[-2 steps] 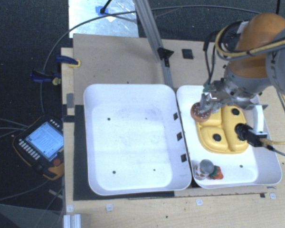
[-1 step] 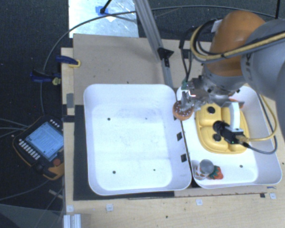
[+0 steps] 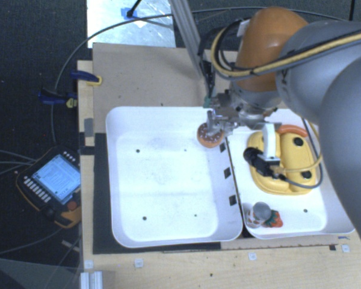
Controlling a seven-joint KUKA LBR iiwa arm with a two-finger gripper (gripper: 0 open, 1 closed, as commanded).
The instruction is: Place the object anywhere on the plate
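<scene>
The end effector (image 3: 213, 126) hangs over the far right corner of the left bin (image 3: 162, 185), close to the wall it shares with the right bin (image 3: 316, 217). From up here I cannot tell whether it is spread, pressed together or pinching anything.

Working from the near edge outward: at the front of the right bin lies a small clutter of grey and orange-red pieces (image 3: 263, 214), too small for me to name. Behind it sits the yellow plate (image 3: 292, 184), partly covered by the arm's cables and a black fitting. Further back, across the dividing wall, the small round brown object (image 3: 209, 136) shows directly under the end effector, touching it or nearly so; I can't say whether it rests on the bin floor or is lifted. Beyond the bins the counter (image 3: 144, 77) carries a blue and yellow clamp (image 3: 84, 77) on its edge.

I judge this to be the pick-up or early carry step, with the placing not yet done. The next move calls for a confirmed grip, then a short sideways carry over the wall toward the plate, high enough to clear its rim, and a release above it.
</scene>
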